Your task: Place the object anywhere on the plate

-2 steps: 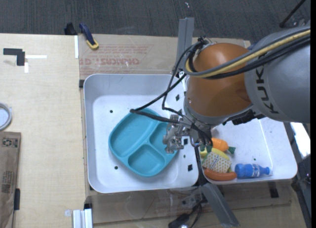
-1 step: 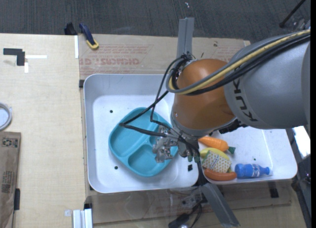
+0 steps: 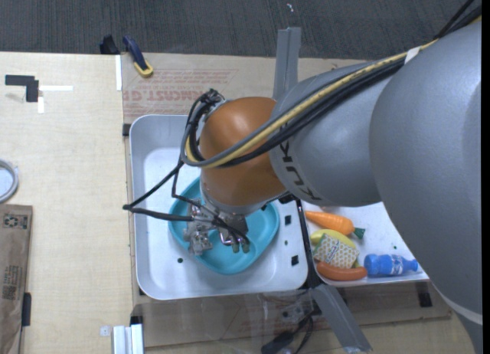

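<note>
Grey arm (image 3: 383, 130) comes in from the right, orange band bent downward, hand (image 3: 218, 239) hanging low, pointing straight down.

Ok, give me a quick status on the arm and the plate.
Gripper low over the blue plate in the left bin. Fingers unclear. Toy food sits in the right bin.

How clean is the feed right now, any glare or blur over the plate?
Camera view: sharp over the blue plate, with no glare; the pincer and orange band shade it; the near grey arm looms large and soft-edged.
</note>
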`<state>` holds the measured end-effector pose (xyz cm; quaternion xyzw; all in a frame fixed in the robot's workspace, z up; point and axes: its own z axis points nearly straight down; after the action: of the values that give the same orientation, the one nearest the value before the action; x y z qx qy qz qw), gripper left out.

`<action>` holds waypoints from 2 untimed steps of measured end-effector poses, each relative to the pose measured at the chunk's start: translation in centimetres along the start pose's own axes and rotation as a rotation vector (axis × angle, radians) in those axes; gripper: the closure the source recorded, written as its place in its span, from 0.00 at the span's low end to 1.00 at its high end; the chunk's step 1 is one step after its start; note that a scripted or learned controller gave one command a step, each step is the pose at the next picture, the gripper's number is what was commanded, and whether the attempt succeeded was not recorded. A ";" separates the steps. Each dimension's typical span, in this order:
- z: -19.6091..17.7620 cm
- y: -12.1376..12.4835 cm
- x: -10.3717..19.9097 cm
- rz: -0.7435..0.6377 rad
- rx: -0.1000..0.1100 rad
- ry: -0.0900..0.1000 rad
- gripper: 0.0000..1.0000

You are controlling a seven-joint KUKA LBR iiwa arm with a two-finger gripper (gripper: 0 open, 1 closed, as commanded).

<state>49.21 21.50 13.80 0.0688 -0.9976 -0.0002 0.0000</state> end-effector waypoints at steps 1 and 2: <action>-5.7 1.4 0.0 -0.047 0.000 -0.002 1.00; -3.9 1.5 0.7 -0.212 0.001 0.000 1.00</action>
<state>48.29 22.85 17.71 0.1742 -0.9847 0.0002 0.0001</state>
